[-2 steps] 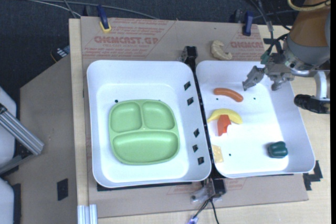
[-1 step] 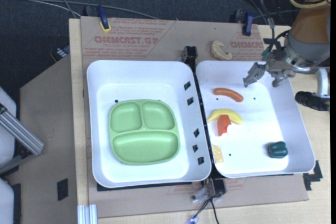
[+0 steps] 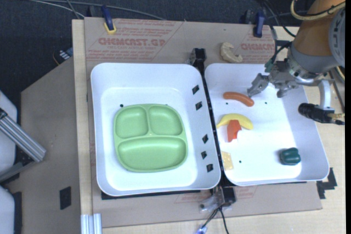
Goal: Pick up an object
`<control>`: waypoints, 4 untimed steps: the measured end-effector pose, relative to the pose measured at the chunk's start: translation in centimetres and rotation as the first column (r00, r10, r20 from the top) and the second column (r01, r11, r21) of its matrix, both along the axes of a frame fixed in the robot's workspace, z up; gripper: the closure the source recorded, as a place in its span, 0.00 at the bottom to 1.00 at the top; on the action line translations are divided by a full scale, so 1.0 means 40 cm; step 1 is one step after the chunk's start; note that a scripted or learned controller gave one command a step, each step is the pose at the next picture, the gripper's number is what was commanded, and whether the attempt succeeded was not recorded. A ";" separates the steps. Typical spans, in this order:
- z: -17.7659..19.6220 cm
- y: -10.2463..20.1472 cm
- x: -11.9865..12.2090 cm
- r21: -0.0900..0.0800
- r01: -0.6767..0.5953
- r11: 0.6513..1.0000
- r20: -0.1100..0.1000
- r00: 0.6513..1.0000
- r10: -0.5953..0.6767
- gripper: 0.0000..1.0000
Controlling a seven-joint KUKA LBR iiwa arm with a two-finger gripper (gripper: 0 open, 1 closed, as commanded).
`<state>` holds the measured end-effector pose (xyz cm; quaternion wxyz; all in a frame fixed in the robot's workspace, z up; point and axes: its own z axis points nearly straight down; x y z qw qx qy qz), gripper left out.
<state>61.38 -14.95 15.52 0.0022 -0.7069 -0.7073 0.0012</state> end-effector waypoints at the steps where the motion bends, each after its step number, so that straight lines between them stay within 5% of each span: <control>1: -0.151 0.020 0.005 0.001 -0.001 1.000 -0.002 1.000 0.001 0.00; 2: -0.176 0.021 0.005 0.000 0.000 1.000 0.001 1.000 0.000 0.00; 3: -0.146 0.022 0.008 0.000 -0.001 1.000 0.005 1.000 0.001 1.00; 4: -0.003 0.028 0.037 -0.003 -0.001 1.000 0.012 1.000 0.001 1.00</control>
